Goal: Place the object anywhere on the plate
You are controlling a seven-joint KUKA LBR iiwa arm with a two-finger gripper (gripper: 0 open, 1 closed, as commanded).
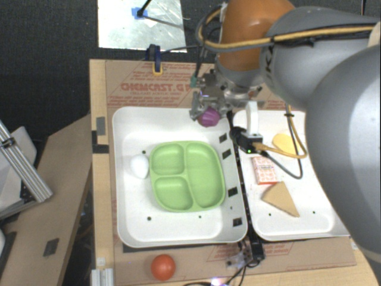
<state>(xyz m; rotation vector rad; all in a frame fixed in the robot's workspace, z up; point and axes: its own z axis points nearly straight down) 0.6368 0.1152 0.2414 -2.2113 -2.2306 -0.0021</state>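
Observation:
A green plate [186, 174] with three compartments lies in the middle of the left bin [128, 219]. My gripper [204, 112] hangs over the back right part of that bin, beyond the plate's far edge. A small round purple object [209, 119] sits between its fingertips, and the gripper is shut on it. The object is off the bin floor, a short way behind the plate's upper right compartment. The orange-banded wrist covers the upper part of the gripper.
A white egg [139, 165] rests against the plate's left edge. The right bin [315, 222] holds a yellow piece [284, 143], a red-and-white packet [264, 171] and a tan wedge [281, 199]. An orange ball [162, 267] lies on the cardboard in front.

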